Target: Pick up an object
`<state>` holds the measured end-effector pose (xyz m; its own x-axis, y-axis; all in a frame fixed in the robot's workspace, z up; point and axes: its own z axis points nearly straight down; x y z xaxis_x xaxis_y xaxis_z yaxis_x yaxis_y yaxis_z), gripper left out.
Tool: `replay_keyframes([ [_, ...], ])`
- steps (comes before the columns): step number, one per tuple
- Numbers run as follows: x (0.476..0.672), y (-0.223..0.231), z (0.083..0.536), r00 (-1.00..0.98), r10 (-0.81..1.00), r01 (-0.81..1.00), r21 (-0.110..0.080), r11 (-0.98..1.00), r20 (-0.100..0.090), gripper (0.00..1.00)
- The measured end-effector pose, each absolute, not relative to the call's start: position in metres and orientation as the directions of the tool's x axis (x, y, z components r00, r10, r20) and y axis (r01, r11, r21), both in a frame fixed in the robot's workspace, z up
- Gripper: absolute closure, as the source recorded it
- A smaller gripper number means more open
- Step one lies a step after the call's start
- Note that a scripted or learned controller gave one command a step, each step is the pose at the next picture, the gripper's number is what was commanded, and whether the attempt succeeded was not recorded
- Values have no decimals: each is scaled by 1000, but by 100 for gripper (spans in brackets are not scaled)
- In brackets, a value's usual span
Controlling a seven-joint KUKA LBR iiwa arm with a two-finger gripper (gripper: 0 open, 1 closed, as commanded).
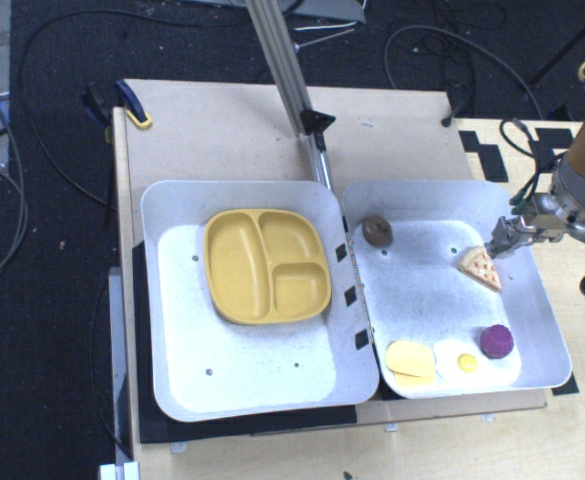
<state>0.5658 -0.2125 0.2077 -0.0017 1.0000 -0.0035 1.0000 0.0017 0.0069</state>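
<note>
Two shallow white bins side by side on the bench: left bin (172,368) with a yellow divided plate (268,266) lying flat in its upper middle; right bin (412,258) scattered with small toy foods. Near the right bin's upper left, a brown round piece (376,231), well apart from the rest. Along its lower edge, a pale yellow flat piece (410,359), just beside it a white fried egg with yellow yolk (462,361), and next to that a purple ball (496,342). Toward the right wall, a pizza slice (481,269), lying flat, pointed end down-right. Gripper (500,244) reaching in from the right, low over the bin, tips just above and touching or nearly touching the pizza slice's upper edge. Finger opening: cannot tell, tips too small and dark against the bin. Nothing visibly lifted.
</note>
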Motion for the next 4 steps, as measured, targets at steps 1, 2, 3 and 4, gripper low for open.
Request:
replay_keyframes([
  [1, 567, -213, 261, -3, 1000, 1000, 6, 3, -3, 100],
  [2, 579, -150, 255, -9, 1000, 1000, 0, 9, 1, 100],
  [3, 581, -100, 259, -7, 1000, 1000, -1, 7, 1, 100],
  [4, 589, -57, 257, -7, 1000, 1000, 0, 7, 0, 100],
])
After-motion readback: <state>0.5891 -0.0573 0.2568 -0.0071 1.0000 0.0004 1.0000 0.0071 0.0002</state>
